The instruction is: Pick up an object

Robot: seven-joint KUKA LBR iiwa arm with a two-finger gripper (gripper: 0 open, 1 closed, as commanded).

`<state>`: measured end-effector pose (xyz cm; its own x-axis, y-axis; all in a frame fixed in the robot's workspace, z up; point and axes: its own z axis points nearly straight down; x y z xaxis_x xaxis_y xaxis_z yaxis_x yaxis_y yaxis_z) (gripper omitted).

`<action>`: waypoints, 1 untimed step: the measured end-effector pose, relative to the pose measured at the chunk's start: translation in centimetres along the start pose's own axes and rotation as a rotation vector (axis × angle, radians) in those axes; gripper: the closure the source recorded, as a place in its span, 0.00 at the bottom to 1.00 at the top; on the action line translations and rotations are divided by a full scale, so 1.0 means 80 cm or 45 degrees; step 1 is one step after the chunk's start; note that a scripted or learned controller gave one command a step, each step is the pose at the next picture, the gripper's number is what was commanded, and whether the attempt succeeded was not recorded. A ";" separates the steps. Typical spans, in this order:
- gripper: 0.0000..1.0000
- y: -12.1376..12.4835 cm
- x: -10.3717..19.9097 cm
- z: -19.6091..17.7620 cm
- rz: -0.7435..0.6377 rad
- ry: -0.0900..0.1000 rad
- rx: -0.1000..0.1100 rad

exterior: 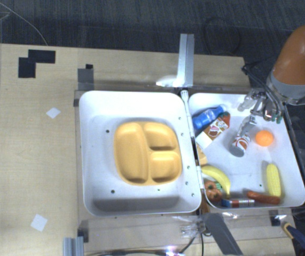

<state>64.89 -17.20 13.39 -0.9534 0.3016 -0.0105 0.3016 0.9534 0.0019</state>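
Jaws [244,134] over right white bin [296,164], pinching small red-white can [240,144].
Orange ball [265,138] just at can's 3 o'clock; yellow corn cob [273,180] toward 5.

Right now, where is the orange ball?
The orange ball lies in the right bin, near its right wall, above the corn cob and just right of the gripper.

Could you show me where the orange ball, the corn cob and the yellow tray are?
orange ball [265,138]: camera view, middle of the ball, in the right bin.
corn cob [273,180]: camera view, middle of the cob, right bin.
yellow tray [147,152]: camera view, central ridge between its compartments, left bin.
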 end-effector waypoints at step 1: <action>0.00 0.051 0.001 0.057 0.051 0.016 0.004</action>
<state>66.08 -13.30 8.81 -0.9405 0.3397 0.0018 0.3397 0.9405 -0.0009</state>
